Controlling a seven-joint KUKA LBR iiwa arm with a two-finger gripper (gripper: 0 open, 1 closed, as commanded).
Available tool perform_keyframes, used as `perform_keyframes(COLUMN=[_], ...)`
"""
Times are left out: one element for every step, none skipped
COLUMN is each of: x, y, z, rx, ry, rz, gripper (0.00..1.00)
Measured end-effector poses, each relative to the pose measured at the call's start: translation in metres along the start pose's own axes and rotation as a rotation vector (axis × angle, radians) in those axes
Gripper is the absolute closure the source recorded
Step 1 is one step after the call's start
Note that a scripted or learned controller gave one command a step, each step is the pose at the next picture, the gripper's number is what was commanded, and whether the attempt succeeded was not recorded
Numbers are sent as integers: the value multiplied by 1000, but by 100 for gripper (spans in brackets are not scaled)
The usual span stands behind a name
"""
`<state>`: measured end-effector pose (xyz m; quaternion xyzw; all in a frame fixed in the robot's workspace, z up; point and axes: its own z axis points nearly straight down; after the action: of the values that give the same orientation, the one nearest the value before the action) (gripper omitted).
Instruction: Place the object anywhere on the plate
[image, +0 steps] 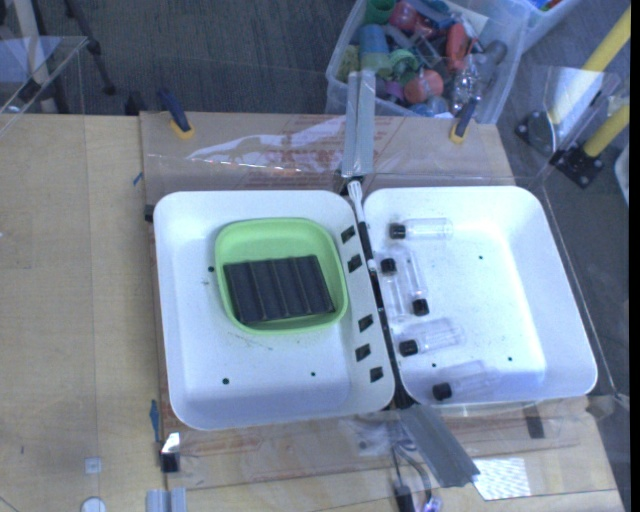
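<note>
Clear vials (420, 230), black caps, right bin (520, 300)

The left bin (190, 330) and right bin (520, 300) look like smooth white plastic. The green plate (232, 245) looks matt; its dark ribbed block (278, 288) dull. Clear glossy vials (425, 230) lie right. The bench (70, 300) looks like pale wood.

I can read no writing, brand, number or sign anywhere here. The clear vials (421, 229) in the right bin (520, 290) bear no legible label, and the green plate (280, 272) is unmarked.
</note>
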<state>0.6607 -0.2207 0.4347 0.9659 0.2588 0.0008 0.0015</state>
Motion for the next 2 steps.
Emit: perform_keyframes(x=[0, 0], y=[0, 0], z=[0, 0], rx=[1, 1], ry=[0, 0], rz=[1, 2], gripper=[0, 0])
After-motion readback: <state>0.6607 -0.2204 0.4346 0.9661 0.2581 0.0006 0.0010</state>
